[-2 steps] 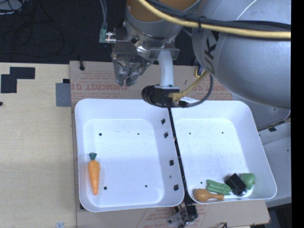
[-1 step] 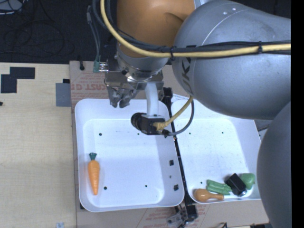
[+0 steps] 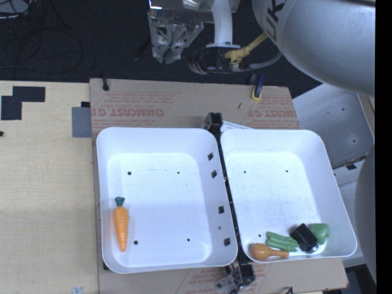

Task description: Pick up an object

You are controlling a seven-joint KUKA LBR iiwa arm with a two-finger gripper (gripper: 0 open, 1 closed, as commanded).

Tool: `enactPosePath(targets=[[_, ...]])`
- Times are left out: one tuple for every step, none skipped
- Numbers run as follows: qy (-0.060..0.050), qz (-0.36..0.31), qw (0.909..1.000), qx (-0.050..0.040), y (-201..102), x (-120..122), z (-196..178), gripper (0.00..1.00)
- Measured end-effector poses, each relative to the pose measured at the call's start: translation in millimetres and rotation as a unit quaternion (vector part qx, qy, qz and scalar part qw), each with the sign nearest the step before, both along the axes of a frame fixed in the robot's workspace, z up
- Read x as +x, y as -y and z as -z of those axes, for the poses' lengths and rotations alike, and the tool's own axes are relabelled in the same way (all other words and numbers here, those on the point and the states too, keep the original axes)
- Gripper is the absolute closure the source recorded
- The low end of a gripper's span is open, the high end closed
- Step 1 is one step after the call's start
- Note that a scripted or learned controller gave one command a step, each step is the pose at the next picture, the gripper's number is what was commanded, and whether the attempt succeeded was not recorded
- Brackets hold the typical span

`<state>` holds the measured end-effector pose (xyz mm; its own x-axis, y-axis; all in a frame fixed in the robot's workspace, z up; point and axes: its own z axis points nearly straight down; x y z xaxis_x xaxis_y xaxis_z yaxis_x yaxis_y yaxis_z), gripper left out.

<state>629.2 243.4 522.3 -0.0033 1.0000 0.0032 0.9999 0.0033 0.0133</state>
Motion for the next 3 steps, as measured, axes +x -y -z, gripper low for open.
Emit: enactPosePath(targets=[[-0.015, 0.003, 0.9999, -0.0051, 22.6, 14.1, 134.6, 1.00], [-0.003, 0.000, 1.0000, -0.0001, -0.9, 14.6, 21.6, 1.00], [-0.014, 0.002, 0.9999, -0.0044, 0.1, 13.7, 126.4, 1.00]])
